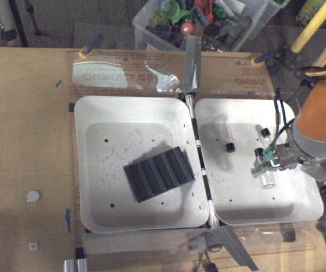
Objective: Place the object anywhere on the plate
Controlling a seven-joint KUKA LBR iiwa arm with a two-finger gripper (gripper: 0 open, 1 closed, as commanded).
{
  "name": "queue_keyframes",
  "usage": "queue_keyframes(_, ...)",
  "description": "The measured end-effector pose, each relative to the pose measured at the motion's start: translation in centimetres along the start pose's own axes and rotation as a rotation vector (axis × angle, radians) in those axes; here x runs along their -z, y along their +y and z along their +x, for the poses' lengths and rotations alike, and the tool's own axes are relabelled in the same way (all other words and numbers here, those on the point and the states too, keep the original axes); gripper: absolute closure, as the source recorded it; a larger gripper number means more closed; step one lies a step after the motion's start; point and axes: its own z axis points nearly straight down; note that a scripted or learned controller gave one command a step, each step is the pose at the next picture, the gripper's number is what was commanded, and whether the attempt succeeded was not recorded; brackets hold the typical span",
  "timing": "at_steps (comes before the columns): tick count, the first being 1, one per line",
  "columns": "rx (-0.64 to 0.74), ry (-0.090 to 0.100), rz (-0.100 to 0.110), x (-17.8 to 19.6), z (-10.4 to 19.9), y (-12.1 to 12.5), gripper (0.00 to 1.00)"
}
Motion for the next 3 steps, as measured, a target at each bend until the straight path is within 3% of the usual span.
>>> queue_keyframes(1,-0.361,-0.002,0.000,-1.5,6.1,2.7,1.00)
queue_keyframes(2,-0.542,-0.002,0.002,2.7,14.9,6.3,1.00)
queue_keyframes(3,-0.884,-0.003,0.002,-1.5,19.3,10.3,1.00)
